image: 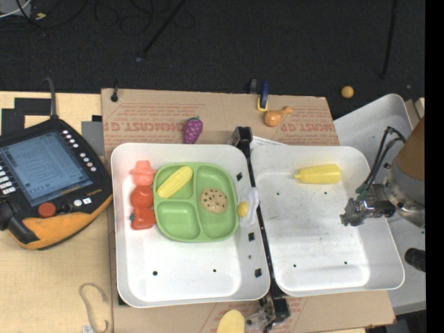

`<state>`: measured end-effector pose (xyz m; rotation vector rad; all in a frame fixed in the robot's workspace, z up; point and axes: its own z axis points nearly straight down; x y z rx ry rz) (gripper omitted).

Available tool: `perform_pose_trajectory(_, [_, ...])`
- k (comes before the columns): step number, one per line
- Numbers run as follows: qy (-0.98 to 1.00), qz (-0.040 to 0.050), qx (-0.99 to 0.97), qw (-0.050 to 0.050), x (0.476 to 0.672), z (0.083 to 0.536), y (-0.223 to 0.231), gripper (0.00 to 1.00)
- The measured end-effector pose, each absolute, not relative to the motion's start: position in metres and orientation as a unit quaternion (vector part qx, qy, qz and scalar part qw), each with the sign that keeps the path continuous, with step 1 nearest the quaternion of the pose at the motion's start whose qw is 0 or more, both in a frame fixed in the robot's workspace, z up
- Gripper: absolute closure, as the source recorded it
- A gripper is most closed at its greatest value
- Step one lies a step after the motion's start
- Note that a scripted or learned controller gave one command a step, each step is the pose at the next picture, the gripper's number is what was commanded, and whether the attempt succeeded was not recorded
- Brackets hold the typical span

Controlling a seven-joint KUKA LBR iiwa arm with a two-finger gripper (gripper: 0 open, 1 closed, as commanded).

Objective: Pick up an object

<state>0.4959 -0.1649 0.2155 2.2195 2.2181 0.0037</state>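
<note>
Near edge: a yellow toy [231, 320] lies off the bins at 6 o'clock. Right bin [312, 269]: gripper [355, 212] low at its 3 o'clock side; whether it is wide or narrow, cannot tell; nothing seen held. Likely target, the yellow bottle [319, 175], lies on its side at the bin's 12 o'clock, apart from the gripper. Left bin [180, 276]: green tray [184, 224] with corn [173, 181] and cookie [214, 200]; red figure [141, 200] at its 9 o'clock. Judged step: approach, pick not begun. Next: travel toward 11 o'clock, centre over the bottle, descend.
</note>
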Motion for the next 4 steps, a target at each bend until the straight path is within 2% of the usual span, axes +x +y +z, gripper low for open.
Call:
perform_pose_trajectory(1, [0.707,0.0002,0.707,0.0,0.496,0.228,-0.166,1.0])
perform_pose_trajectory(3, [0.709,0.0003,0.706,-0.001,0.531,0.23,-0.075,1.0])
perform_pose_trajectory(4, [0.708,-0.001,0.706,-0.002,0.536,0.218,-0.023,1.0])
